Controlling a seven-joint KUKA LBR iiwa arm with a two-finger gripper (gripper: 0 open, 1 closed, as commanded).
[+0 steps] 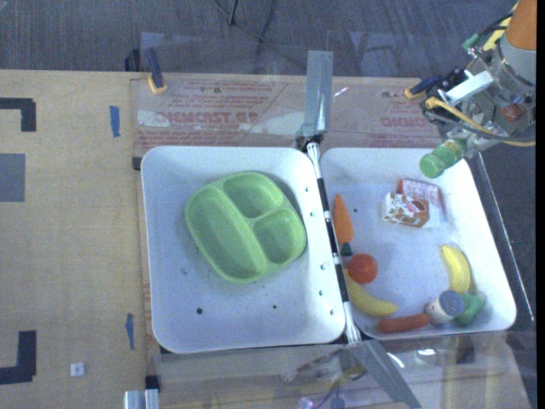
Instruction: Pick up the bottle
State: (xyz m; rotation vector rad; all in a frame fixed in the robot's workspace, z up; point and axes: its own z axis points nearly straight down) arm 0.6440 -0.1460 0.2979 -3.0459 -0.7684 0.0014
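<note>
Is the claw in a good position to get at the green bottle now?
Probably yes. The claw is right at the green bottle, at the far right corner of the right bin, and nothing lies between them. Whether it actually grips the bottle, I cannot tell.

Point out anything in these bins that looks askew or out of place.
The green bottle hangs tilted at the gripper, over the right bin's upper right corner rather than lying inside. In the left bin, the green divided plate sits slightly askew. Nothing looks spilled.
</note>
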